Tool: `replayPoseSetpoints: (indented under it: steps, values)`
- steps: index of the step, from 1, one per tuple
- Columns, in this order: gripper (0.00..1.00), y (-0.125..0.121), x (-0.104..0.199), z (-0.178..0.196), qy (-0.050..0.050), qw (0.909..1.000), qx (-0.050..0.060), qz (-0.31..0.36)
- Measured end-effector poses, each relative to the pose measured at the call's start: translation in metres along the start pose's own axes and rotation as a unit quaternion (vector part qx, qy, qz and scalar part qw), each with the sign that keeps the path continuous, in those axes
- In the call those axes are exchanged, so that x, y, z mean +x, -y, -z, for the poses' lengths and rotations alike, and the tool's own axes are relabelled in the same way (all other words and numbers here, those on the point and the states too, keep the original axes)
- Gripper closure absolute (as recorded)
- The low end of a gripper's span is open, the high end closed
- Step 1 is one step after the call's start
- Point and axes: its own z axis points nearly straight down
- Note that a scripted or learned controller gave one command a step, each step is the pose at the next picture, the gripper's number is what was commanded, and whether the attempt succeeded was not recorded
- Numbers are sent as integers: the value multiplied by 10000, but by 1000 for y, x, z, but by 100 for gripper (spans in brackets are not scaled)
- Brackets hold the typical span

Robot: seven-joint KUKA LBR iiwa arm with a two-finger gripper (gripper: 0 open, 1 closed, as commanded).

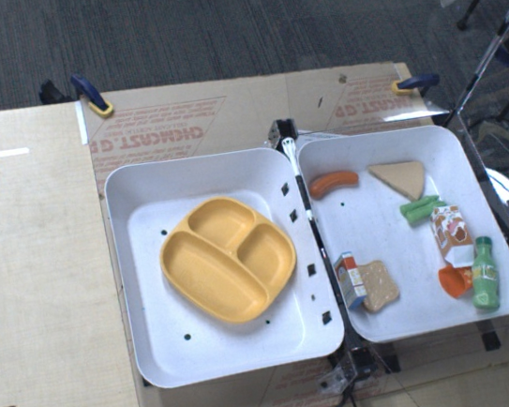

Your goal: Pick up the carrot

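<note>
The carrot shows as a small orange piece near the front right corner of the right bin. It is wedged between a red-and-white carton behind it and a green bottle on its right, and both partly cover it.
In the right bin there are also a reddish sausage, a tan wedge, a green piece, a small box and a bread slice. The left bin holds a yellow divided plate.
</note>
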Motion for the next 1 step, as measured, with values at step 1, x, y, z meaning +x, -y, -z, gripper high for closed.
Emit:
replayPoseSetpoints:
  steps: [1]
  values:
    - [0,7,25,0,0,9883,8,-1526]
